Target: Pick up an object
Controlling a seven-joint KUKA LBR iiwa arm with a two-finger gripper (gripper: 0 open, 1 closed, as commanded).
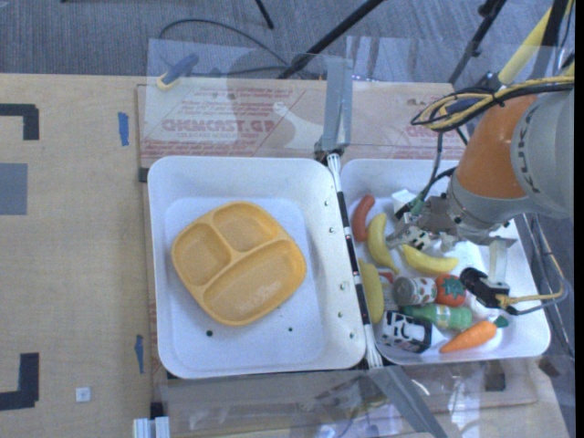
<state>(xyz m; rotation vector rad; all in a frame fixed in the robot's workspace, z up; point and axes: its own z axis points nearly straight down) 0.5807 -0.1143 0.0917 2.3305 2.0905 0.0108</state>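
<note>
- Toys crowd the right bin: bananas, a carrot, a small can.
- My gripper hangs over them; finger state I cannot tell.
- Tight packing could make me pinch two things, or slip off.

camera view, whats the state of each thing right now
yellow divided plate: flat in the left bin, compartments bare
right bin: crowded with toy food
orange carrot: lying near the front edge
bananas: lying loose
gripper: low over the right bin's toys
</note>
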